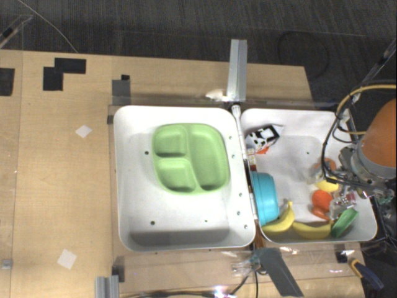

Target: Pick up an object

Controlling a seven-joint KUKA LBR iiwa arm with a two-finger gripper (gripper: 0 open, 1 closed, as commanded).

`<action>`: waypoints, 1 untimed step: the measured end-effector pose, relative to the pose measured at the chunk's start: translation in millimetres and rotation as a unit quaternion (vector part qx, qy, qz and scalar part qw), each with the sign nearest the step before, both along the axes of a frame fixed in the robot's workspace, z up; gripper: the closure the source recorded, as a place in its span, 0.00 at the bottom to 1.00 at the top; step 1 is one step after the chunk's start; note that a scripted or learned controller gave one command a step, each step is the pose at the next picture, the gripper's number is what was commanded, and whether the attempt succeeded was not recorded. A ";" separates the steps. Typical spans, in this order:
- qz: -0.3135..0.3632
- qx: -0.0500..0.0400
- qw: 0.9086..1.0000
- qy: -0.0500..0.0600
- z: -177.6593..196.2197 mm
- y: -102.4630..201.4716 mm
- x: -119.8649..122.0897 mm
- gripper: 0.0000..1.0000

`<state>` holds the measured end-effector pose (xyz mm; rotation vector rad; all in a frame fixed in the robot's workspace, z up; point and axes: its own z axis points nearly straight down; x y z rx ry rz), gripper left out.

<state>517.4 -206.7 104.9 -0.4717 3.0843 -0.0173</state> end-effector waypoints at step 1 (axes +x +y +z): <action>0.047 -0.002 0.999 -0.003 -9.2 14.5 17.7 0.00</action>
